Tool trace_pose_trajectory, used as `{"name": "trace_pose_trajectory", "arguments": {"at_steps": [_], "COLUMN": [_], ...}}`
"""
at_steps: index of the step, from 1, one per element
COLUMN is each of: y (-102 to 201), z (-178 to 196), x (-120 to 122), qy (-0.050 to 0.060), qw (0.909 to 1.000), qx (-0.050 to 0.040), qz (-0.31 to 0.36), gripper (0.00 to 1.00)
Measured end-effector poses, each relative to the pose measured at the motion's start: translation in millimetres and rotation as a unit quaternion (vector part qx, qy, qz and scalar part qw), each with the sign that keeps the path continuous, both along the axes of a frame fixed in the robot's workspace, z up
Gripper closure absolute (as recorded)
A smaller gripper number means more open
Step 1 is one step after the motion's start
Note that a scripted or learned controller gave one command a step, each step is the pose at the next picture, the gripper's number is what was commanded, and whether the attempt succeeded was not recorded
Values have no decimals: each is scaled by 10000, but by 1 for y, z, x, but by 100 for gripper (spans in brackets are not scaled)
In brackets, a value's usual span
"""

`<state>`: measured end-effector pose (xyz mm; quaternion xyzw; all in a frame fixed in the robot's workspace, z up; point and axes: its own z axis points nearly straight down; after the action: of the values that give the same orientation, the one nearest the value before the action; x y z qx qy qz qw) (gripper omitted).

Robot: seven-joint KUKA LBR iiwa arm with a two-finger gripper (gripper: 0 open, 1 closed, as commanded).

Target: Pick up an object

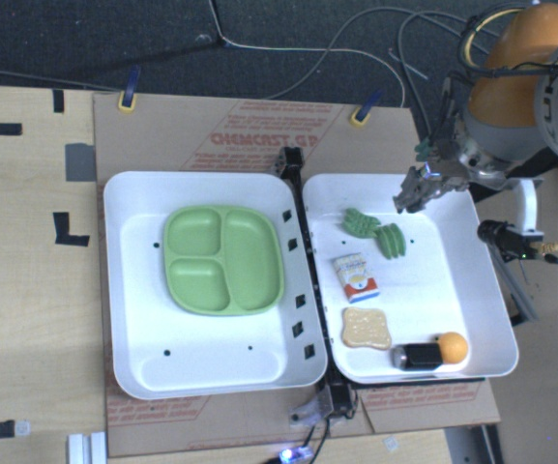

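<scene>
Though near claw (412,201), green object (361,223) apart

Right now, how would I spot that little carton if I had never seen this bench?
Find the right bin, the one with small items rather than the green plate. Near its middle lies the carton, below the green pods and above the toast. It alone is boxy and white, with red and blue print.

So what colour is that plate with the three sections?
The divided plate is light green, lying in the left bin; the camera view shows it clearly.
</scene>
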<state>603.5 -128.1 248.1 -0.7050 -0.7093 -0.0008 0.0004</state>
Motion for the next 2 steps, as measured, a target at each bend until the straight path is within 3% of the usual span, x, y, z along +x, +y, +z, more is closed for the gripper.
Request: {"name": "trace_pose_trajectory", "arguments": {"at_steps": [2], "y": [112], "z": [-14], "x": [24], "qy": [9], "qw": [10000], "qx": [0], "qz": [4], "gripper": [100]}}
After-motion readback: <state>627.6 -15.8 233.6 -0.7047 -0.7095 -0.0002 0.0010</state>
